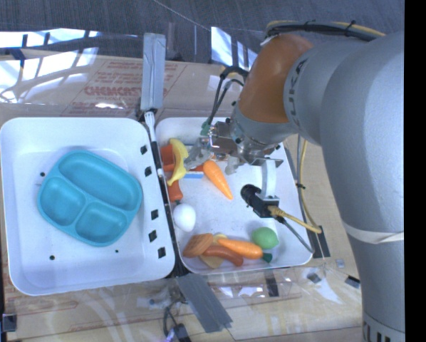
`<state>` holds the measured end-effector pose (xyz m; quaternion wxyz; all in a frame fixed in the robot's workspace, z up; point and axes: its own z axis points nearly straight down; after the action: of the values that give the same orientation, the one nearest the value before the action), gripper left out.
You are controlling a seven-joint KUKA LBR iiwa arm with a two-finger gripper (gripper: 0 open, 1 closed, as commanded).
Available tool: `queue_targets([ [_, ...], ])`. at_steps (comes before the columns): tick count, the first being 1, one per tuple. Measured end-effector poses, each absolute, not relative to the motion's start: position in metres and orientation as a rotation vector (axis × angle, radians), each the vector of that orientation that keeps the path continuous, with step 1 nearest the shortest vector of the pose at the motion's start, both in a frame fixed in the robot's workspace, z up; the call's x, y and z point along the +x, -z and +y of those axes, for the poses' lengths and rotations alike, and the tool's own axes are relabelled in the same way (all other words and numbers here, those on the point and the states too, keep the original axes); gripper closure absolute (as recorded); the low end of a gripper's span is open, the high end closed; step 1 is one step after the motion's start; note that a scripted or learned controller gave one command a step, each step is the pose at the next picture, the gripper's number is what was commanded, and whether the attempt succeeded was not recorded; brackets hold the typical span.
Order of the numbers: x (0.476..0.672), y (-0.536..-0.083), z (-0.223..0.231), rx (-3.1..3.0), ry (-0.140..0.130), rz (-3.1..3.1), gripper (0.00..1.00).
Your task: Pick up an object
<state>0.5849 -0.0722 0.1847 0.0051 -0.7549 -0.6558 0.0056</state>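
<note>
My gripper point(214, 159) hangs over the far part of the right bin point(298, 219), with its fingers point(196, 158) spread apart. An orange carrot point(219, 179) lies tilted just below it, thick end up between the fingers and not clamped by them. A yellow banana point(177, 159) and a red-orange piece point(167, 157) sit at the bin's left wall, close to the left finger. A white egg point(184, 217) rests lower down the same wall.
Along the right bin's near edge lie a brown bread-like piece point(197, 244), a second carrot point(239, 248) and a green lime point(266, 237). The left bin point(21, 262) holds a blue divided plate point(90, 197). The arm's grey body fills the right side.
</note>
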Motion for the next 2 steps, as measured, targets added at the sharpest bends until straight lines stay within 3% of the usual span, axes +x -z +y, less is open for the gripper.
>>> queue_targets([
  [1,0.585,-0.193,-0.073,-2.36,-0.023,-2.055,1.0],
  [2,0.595,-0.251,-0.102,-2.271,-0.006,-2.167,1.0],
])
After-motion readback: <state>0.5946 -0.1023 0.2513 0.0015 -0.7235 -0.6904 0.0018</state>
